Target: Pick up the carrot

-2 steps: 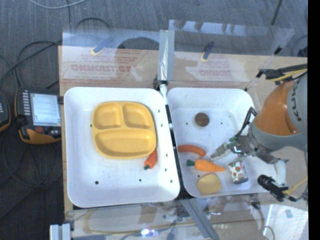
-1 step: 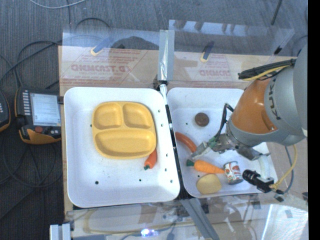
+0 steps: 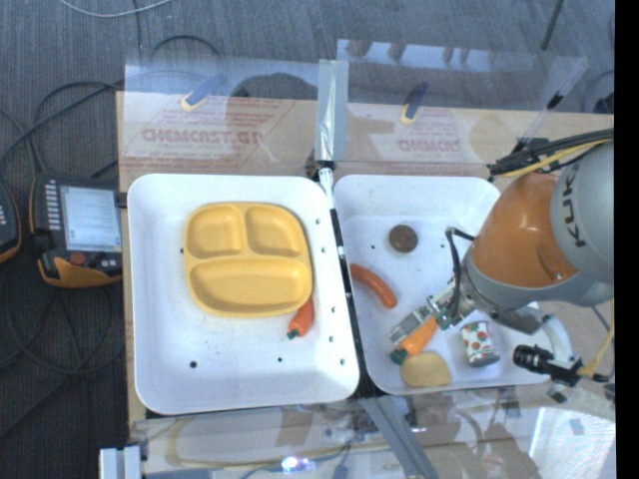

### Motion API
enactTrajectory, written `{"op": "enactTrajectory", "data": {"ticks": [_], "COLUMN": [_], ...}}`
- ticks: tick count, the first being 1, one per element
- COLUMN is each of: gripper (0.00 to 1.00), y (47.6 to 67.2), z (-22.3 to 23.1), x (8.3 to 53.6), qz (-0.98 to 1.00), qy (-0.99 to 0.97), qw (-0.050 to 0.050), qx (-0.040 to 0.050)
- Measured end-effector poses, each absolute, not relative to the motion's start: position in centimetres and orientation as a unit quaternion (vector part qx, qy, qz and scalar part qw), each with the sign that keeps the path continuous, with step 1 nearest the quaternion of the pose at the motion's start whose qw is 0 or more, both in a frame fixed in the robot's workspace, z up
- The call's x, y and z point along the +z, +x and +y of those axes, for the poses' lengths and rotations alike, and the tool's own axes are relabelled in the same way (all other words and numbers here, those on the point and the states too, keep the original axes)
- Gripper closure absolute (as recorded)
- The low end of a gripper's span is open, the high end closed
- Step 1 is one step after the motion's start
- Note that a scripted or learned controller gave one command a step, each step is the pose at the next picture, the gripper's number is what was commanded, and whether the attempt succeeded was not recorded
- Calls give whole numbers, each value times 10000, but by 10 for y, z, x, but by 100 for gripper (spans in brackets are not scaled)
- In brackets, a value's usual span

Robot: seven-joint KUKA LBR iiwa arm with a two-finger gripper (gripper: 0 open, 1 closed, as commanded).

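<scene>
Camera view, lower right of the frame: the carrot lies at a slant in the right bin, its green end pointing down-left, with a potato just below it and a small can just to its right. The end effector sits at the carrot's upper end, touching or nearly so; whether it is spread or closed I cannot tell. It looks like a light, stiff, smooth toy, likely to slip or roll. I'd take it across the thicker middle, square to its length, clear of the potato.
</scene>
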State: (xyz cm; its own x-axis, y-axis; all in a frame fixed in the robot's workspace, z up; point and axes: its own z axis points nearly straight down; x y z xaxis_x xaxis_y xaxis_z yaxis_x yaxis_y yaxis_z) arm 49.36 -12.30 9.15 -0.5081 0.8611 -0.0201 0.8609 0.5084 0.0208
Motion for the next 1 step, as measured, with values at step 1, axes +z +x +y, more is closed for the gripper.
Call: {"op": "enactTrajectory", "data": {"ticks": [1], "gripper": [100], "y": [495], "z": [-122], "x": [99], "qz": [8685], "qy": [4956], "qw": [99], "qx": [53]}}
